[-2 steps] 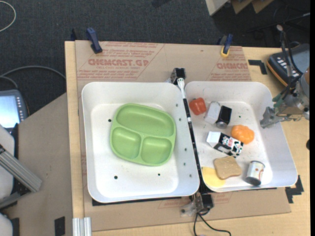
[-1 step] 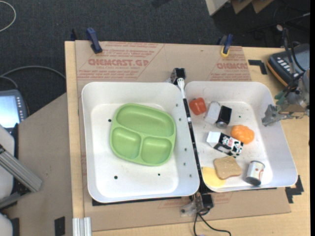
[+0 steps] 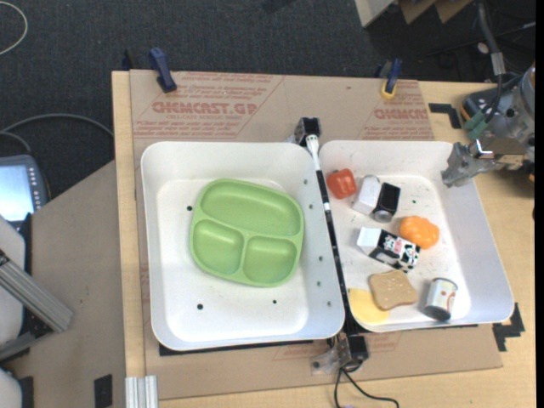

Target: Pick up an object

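1. Two white bins sit side by side on the bench: left bin [image 3: 166, 228], right bin [image 3: 484, 253], long edges touching down the middle of the view
2. Left bin holds one green divided plate [image 3: 247, 232], three compartments, lying flat near the bin centre
3. Gripper [image 3: 463, 167] is at about 2 o'clock of the right bin, over its upper right rim, arm entering from 3 o'clock of the frame; cannot tell whether the claw is apart or together, and nothing is visible in it
4. Pick candidates all lie in the right bin, apart from the gripper
5. Red object [image 3: 342, 184] at about 10 o'clock of that bin, close to the shared edge
6. White and black block [image 3: 378, 198] just beside the red object, toward 3 o'clock from it
7. Orange object [image 3: 419, 231] near bin centre; black and white patterned box [image 3: 389, 247] just beside it at its 8 o'clock
8. Toast-shaped piece [image 3: 392, 290] at 6 o'clock, overlapping a yellow disc [image 3: 363, 307] on its 7 o'clock side
9. Small grey can [image 3: 439, 298] on its side at about 5 o'clock, near the toast-shaped piece
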